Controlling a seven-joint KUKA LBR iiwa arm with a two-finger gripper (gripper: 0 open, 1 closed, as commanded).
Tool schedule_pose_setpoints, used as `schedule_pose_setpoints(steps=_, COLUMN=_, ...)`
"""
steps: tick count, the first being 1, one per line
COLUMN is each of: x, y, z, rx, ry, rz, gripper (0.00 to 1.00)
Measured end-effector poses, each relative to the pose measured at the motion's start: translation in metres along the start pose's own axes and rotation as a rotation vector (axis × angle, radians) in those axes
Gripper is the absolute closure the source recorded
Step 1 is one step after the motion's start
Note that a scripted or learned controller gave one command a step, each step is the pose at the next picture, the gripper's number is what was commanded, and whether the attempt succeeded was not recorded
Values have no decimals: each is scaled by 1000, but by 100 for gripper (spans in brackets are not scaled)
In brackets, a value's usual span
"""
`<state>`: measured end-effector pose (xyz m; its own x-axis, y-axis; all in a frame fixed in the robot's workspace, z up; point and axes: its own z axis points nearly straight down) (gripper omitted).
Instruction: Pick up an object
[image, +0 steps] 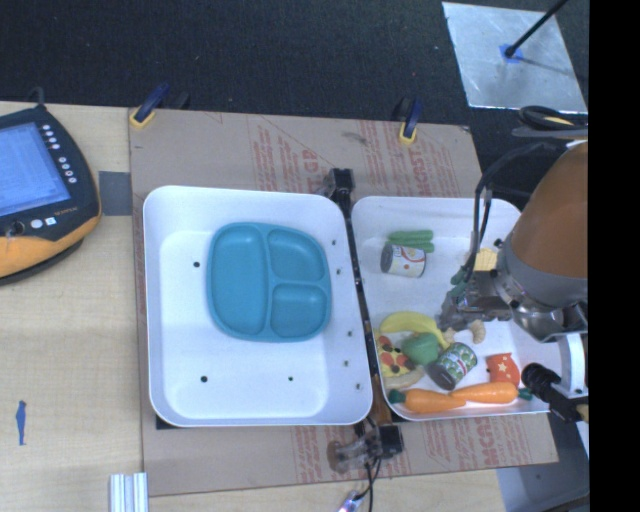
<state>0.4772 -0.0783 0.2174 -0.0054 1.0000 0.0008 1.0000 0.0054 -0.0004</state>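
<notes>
Two white bins sit side by side in the one camera view, and all the loose items lie in the right bin (375, 215), toward the right of the frame. The left bin (160, 300) bears a blue divided plate (268, 280) near its middle.

At the top of the right bin lies a small green vegetable, perhaps a pickle (411, 238), with a small tin can (404, 260) just below it and touching or nearly so. Lower down is a tight cluster: a yellow banana (408, 322), a green pear-like fruit (422, 348), a pizza slice (394, 362), a dark labelled can (453, 364) lying tilted, a small red item (502, 368) and a carrot (458, 399) along the bottom rim.

The gripper (466, 312) hangs low over the middle of the right bin, just above and to the right of the banana, with the orange-banded arm behind it at the frame's right edge. Whether anything is caught there I cannot tell from this slant; nothing is plainly lifted.

The likely trouble is the crowding. A descent here could land between the banana and the dark can and nudge them apart instead of taking one. The can is round and on its side, so it may roll away; the banana's curve may slip out as the arm rises. A pinch on two touching pieces at once could drop both. The rim on the right is near the arm, and a sideways shove could press items against it.
</notes>
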Motion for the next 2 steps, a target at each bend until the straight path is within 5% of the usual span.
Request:
schedule_pose_setpoints(steps=1, x=0, y=0, z=1, rx=2, ry=0, rz=1, gripper=0)
schedule_pose_setpoints(steps=2, x=-49, y=-2, z=126, rx=5, ry=-1, rz=1, gripper=0)
